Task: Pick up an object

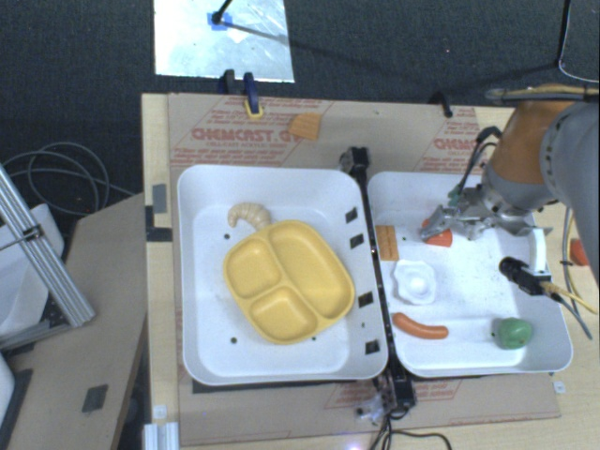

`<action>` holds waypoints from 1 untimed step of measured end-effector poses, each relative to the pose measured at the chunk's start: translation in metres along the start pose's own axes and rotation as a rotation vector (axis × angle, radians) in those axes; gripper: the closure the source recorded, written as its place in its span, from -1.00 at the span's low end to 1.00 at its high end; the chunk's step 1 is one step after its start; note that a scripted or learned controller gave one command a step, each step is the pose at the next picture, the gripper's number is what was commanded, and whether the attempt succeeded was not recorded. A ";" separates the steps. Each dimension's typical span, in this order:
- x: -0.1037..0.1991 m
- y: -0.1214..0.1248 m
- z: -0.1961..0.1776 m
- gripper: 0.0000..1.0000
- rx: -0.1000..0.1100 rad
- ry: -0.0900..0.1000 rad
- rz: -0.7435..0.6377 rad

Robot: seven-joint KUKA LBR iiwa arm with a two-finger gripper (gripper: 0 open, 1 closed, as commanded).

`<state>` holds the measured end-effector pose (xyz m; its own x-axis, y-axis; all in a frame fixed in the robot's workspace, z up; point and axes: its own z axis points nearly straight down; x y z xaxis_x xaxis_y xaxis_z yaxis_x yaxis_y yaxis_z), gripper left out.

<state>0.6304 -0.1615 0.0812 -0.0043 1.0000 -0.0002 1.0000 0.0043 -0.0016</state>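
Holding yellow plate [288,280]: left bin [202,345]

Right bin [553,345]: you are looking at a crowded lower half, with a white cup [414,281], a sausage [420,327] and a green object [512,332] sitting apart from one another; bare floor is lying between them. The gripper [439,225] is occupying the upper left part beside a red object [440,238]. Left bin [202,279]: a yellow divided plate [286,279] is filling the centre, a croissant [248,215] touching its top; the margins are lying open.

Clamps [246,90] at bench edge; cable coil [66,172] left; foil sheet [223,24].
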 end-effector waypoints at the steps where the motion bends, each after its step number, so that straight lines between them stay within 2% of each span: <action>1: 0.000 0.002 -0.015 1.00 -0.007 -0.001 -0.001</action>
<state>0.6326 -0.1617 0.0966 -0.0055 1.0000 -0.0013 1.0000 0.0056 0.0057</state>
